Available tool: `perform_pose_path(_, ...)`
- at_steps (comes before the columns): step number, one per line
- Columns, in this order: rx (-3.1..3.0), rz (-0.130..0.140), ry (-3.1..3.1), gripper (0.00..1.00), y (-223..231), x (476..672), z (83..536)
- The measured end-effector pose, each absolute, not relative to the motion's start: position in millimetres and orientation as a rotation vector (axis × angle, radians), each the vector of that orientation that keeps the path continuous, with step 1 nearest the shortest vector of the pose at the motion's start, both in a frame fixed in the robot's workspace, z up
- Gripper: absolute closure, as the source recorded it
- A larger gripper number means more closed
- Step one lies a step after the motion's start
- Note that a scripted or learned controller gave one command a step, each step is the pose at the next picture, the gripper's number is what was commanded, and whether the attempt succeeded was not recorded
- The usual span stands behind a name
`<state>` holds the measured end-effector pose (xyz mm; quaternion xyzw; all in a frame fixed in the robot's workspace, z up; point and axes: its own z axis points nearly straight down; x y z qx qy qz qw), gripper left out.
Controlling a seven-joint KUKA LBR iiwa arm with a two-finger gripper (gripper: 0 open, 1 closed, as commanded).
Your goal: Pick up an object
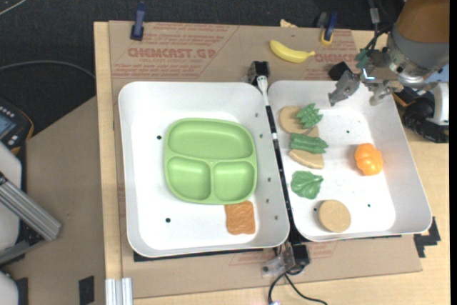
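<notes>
The arm's upper part was cut off at the frame's right edge. The gripper [362, 91] hung over the right bin's [400, 182] far edge, fingers spread apart with nothing between them. An orange bell pepper [368, 158], glossy and roundish, sat near that bin's right edge.

Green tray [211, 169], yellow banana [290, 51], white bins [136, 153]

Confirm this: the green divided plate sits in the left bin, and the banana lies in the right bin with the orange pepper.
Not quite. The camera view shows the banana outside both bins, on the board behind the right bin. The green divided plate is in the left bin; the orange pepper is in the right.
</notes>
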<state>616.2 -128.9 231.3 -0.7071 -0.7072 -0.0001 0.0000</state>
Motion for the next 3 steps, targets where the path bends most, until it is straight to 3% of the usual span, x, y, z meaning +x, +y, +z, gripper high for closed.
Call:
perform_pose_path(1,-2.224,-0.023,-2.242,0.00,-72,632.9,391)
perform_pose_path(2,-2.223,-0.005,-2.228,1.00,-75,631.1,391)
perform_pose_path(3,-2.218,-0.023,-2.242,1.00,16,665.6,516)
